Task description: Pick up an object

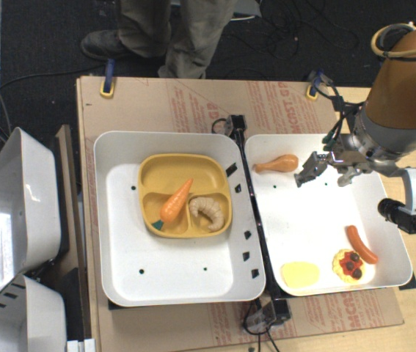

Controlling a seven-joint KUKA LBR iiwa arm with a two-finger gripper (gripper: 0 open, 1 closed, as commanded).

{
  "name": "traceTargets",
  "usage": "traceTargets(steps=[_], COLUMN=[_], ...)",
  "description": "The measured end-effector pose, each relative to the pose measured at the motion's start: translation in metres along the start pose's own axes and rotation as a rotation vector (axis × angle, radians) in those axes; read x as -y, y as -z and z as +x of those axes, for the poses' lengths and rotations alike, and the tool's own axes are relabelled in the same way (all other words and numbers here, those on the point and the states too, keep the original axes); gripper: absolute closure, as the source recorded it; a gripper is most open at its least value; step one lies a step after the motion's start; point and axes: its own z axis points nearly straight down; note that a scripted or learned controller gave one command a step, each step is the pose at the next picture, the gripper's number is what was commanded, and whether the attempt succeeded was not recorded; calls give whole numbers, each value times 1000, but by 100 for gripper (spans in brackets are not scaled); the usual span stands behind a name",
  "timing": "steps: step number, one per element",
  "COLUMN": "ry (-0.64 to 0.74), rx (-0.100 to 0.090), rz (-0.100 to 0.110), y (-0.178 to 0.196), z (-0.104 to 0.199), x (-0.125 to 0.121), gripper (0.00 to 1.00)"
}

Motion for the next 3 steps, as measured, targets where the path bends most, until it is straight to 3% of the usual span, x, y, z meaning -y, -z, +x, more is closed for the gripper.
traceTargets(steps=[3], ry=[-3], rx=[-1], rz=[5], y=[-167], z=[-1], x=[19], gripper=[0])
